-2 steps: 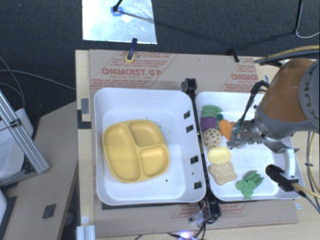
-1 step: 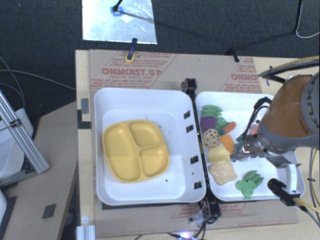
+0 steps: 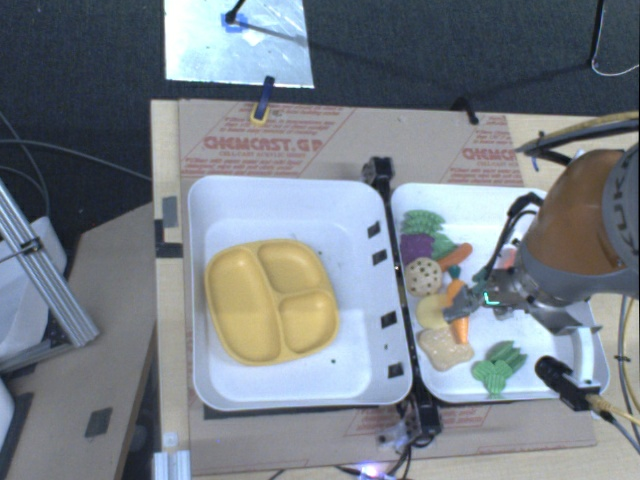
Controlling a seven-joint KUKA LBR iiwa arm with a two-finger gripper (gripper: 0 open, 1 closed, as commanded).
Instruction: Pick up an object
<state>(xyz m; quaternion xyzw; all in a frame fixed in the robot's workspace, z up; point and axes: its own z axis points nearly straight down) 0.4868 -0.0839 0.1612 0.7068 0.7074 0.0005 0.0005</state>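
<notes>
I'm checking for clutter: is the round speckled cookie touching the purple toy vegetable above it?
Touching. The camera view shows the round speckled cookie overlapping the lower edge of the purple toy vegetable, no white bin floor between them.

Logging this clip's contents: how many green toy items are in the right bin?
2: one green item at the bin's far-left corner, another near the front edge. The arm may hide more.

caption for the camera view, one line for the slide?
Grey KUKA arm's two-finger gripper low over toy food in the right white bin, beside an orange carrot; yellow divided tray sits in the left white bin.
</notes>
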